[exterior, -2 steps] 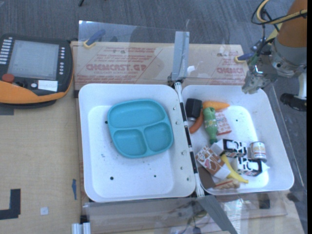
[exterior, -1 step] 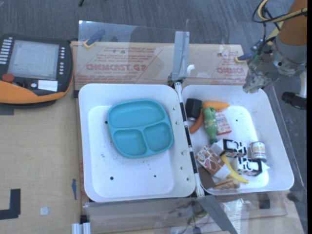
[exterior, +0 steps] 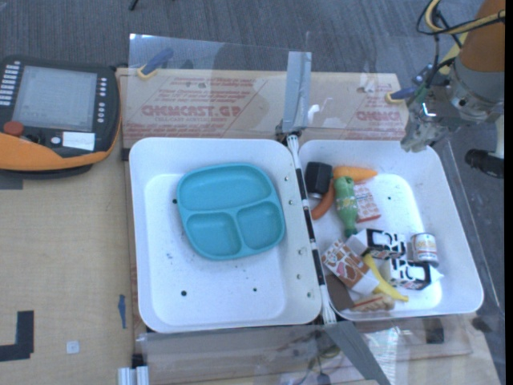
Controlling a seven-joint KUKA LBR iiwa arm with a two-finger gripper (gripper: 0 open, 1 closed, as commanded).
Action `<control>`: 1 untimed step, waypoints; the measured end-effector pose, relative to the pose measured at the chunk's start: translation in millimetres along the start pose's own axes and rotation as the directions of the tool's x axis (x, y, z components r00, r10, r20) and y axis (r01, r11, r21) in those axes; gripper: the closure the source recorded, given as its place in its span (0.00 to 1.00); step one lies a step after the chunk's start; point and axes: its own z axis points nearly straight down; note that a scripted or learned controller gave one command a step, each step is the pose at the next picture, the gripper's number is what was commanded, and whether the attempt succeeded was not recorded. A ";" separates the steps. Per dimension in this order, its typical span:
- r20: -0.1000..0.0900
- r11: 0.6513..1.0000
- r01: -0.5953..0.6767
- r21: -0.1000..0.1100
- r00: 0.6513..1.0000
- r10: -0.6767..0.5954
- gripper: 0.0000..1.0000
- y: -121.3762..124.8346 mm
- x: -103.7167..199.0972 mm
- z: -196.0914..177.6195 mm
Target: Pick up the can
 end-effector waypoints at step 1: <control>-0.005 0.979 -0.203 -0.009 0.979 0.203 1.00 -1.6 15.4 48.2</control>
